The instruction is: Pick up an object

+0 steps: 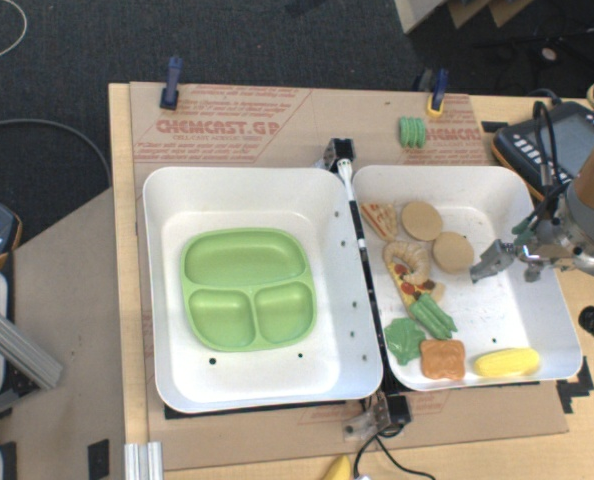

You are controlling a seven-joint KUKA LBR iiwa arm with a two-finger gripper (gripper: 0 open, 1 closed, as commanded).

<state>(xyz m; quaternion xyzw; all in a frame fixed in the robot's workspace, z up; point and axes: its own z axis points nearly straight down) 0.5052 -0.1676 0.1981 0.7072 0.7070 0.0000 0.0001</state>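
Pick not yet made: nothing sits between the tool's (510,264) fingers, which are spread apart over the white floor of the right bin (477,180). All objects lie loose in that bin. Nearest candidate, a round tan disc (453,253), is just to the tool's left; a second disc (421,220) beyond it, up-left. Yellow piece (507,362) well below the tool, orange piece (442,358) and green pieces (417,328) down-left. Arm enters from the right, wrist low over the bin, tool pointing left. Remaining: descend, close, lift
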